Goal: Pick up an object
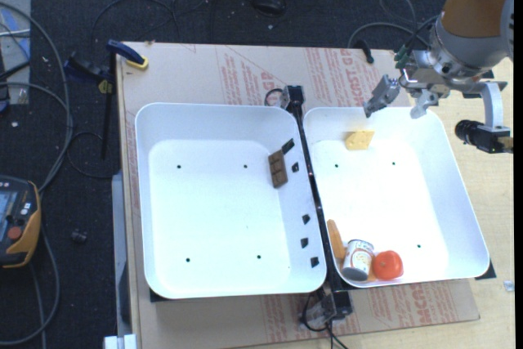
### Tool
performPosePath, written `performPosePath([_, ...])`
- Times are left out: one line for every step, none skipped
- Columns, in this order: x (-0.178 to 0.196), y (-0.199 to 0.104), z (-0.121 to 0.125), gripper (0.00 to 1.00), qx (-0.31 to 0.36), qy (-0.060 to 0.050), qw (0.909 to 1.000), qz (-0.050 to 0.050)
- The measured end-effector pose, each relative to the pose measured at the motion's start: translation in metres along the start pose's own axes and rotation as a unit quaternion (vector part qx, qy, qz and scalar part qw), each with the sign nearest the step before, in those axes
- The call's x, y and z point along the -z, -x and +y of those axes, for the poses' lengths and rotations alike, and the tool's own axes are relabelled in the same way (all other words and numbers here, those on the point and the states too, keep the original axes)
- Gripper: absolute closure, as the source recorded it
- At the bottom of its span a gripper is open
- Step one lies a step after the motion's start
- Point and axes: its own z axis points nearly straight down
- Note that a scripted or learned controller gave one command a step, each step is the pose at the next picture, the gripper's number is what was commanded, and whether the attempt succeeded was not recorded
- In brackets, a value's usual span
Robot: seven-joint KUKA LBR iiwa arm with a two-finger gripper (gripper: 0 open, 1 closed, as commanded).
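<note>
Cardboard-topped bench point(212, 61) is sitting on dark carpet, cables trailing around it, a blue-and-yellow clamp point(127, 55) biting its far left corner, an orange-and-grey handheld device point(18, 221) lying on the floor to the left. Two white bins are sitting side by side. Left bin point(163, 131) is holding a brown chocolate bar point(279, 169) against its right wall. Right bin point(458, 184) is carrying a yellow sponge piece point(359, 140) near its far left corner, and a carrot point(336, 238), small can point(357, 257) and tomato point(388, 264) crowding its near edge. Gripper point(402, 100) is hanging over the right bin's far edge, fingers spread apart and holding nothing, the sponge piece lying just beside it, nearer the left wall.
</note>
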Motion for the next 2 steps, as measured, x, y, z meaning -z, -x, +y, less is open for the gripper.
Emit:
performPosePath([0.003,0.0,0.001,0.0,0.0,0.003,1.0,0.0])
performPosePath([-0.052,0.009,0.003,0.0,0.0,0.001,1.0,0.0])
